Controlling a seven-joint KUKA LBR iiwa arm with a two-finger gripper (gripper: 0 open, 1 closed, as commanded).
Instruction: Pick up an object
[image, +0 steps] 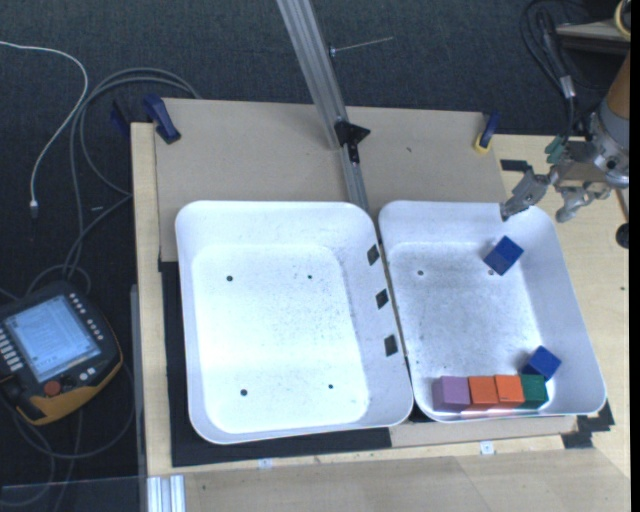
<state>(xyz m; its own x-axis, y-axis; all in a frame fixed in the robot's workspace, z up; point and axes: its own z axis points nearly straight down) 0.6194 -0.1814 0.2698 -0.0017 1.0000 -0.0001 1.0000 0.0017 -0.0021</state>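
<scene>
Two fingers spread wide, end effector empty, above right bin rim

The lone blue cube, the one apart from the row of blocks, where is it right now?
The lone blue cube lies in the right bin, near its far right corner, just below the open gripper and well away from the row of blocks along the near wall.

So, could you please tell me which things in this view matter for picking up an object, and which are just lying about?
For the job:
- gripper, fingers open, holding nothing
- lone blue block
- second blue block
- purple block
- orange block
- green block
- right bin

Just about:
- left bin
- teach pendant
- blue clamp
- metal pole
</scene>
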